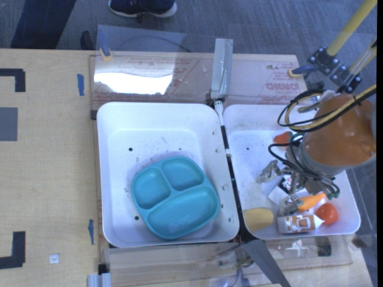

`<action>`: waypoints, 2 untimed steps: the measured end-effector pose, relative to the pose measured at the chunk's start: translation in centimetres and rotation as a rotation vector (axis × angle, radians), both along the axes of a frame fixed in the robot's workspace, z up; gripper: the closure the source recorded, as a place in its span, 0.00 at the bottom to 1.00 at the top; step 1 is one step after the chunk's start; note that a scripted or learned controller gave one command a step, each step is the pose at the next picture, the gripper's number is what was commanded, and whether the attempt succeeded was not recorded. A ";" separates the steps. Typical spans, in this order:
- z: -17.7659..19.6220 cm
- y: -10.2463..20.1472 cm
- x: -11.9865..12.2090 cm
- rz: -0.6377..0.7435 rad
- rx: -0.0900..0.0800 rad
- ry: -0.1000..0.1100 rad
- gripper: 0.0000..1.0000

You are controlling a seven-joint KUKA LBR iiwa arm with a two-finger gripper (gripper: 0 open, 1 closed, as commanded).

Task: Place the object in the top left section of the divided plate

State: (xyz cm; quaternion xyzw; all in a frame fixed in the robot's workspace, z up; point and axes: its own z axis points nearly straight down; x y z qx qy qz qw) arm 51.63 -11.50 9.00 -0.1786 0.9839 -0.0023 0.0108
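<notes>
1. Markings: red printed lettering (282,86) sits on the clear panel behind the right bin; it reads reversed and cannot be made out. The small carton (297,223) in the right bin carries a brown-and-white label with a figure on it; no words are readable.

2. Left bin (114,160): white, shallow. It contains one blue divided plate (175,196) with three sections, two smaller ones on the far side and one large one on the near side. The plate is turned at an angle to the bin walls. Nothing lies in any section, including the top left section (149,186).

3. Right bin (251,130): white, shallow, touching the left bin along a shared edge. Its contents are clustered in the near half, under and around the gripper:
   - a tan rounded item (259,218) at the near-left corner, just beside the carton;
   - the carton, lying flat along the near wall;
   - a red round item (328,213) near the right wall;
   - an orange carrot-shaped item (312,201) between the gripper and the red item;
   - an orange piece (282,139) further back, partly covered by the arm.

4. Gripper (286,184): lowered into the right bin over the cluster, with the orange band of the arm (338,137) above it. Metal parts and cabling obscure the tips; whether the fingers are wide, narrow or closed on anything cannot be told.

5. Task object: which item it is cannot be determined; all loose items lie in the right bin, well apart from the plate.
</notes>
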 end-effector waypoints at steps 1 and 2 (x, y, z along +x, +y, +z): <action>0.0 0.0 0.0 0.000 0.000 0.000 0.00; 0.0 0.0 0.0 0.000 0.000 0.000 0.00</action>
